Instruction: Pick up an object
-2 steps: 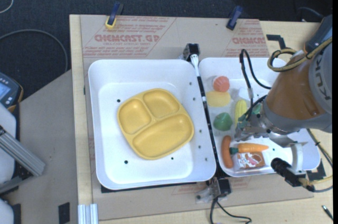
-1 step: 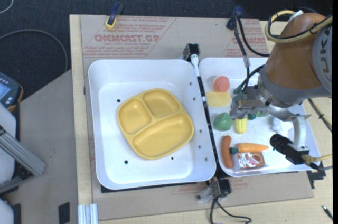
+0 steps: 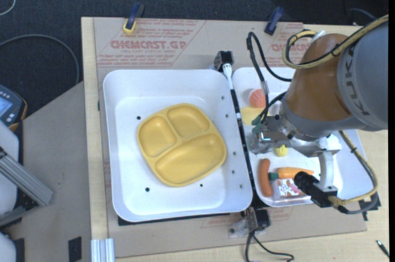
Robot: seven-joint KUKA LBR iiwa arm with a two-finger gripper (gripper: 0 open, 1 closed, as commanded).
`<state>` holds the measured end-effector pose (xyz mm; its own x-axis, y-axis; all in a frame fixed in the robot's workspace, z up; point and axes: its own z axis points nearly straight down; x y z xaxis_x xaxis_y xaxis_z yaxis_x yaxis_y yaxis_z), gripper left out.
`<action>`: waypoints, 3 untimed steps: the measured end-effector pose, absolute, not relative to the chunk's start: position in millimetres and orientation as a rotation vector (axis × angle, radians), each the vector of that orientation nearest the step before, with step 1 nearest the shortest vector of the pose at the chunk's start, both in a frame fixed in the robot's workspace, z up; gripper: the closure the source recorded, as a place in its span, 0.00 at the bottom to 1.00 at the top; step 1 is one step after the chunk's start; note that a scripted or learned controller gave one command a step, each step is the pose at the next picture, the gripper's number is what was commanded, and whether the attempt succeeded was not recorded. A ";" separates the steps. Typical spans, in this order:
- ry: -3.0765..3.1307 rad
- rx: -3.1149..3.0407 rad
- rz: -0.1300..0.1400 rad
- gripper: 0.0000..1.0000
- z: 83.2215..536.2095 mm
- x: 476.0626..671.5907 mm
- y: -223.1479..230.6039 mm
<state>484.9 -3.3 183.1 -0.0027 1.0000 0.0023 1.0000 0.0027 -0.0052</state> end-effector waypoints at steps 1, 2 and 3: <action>-2.237 -2.216 -0.019 1.00 307.5 480.3 55.3; -2.231 -2.225 -0.021 1.00 430.9 480.4 55.0; -2.234 -2.220 -0.023 1.00 542.4 483.4 101.1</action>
